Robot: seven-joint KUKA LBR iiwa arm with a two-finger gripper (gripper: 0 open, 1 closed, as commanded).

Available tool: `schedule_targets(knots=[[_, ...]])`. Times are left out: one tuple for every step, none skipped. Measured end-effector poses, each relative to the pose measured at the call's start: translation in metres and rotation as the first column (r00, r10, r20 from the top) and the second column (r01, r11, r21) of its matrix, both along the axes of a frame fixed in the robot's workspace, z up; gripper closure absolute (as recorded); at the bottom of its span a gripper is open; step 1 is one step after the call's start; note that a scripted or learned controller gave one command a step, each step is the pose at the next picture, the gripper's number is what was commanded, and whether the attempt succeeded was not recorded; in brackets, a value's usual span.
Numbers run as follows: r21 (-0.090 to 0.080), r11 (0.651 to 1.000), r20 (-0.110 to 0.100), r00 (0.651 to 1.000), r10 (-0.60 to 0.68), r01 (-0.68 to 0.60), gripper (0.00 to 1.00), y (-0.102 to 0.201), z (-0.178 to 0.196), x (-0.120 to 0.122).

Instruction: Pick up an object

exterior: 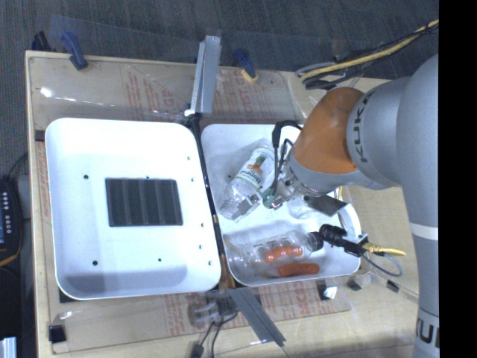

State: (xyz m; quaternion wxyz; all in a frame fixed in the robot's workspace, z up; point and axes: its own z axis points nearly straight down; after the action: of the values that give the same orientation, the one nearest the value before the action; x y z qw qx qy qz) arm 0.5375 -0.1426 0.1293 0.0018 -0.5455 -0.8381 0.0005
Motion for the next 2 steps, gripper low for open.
schedule_targets(knots=[[-0.001, 1.0, 0.0, 1.0, -0.02, 0.02, 0.0, 0.0094, -0.038, 0.0724], [-0.001, 0.98, -0.004, 0.98, -0.199, 0.199, 0.0, 0.0083, -0.0387, 0.0639]])
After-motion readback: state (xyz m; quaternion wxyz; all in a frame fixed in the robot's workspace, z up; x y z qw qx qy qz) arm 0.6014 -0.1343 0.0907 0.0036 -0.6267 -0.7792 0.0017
